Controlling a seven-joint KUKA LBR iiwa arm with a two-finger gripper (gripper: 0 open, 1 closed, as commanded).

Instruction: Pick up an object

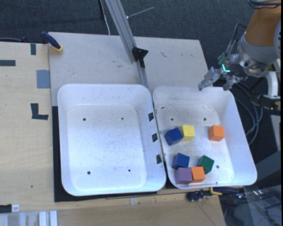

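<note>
Several small cubes lie in the right bin (236, 121): a blue cube (173, 136) touching a yellow cube (188, 132), an orange cube (216, 133) off to the right, and near the front a second blue cube (181, 161), a green cube (206, 164), a purple cube (183, 175) and a smaller orange cube (198, 173). My gripper (217, 80) hovers over the far right rim of that bin, well behind the cubes. Its fingers are spread apart with nothing between them.
The left bin (66, 126) sits beside the right one. A slanted metal bar (122, 25) crosses the back of the bench. A blue and yellow tool (52, 41) lies at the far left. Cables hang at the right.
</note>
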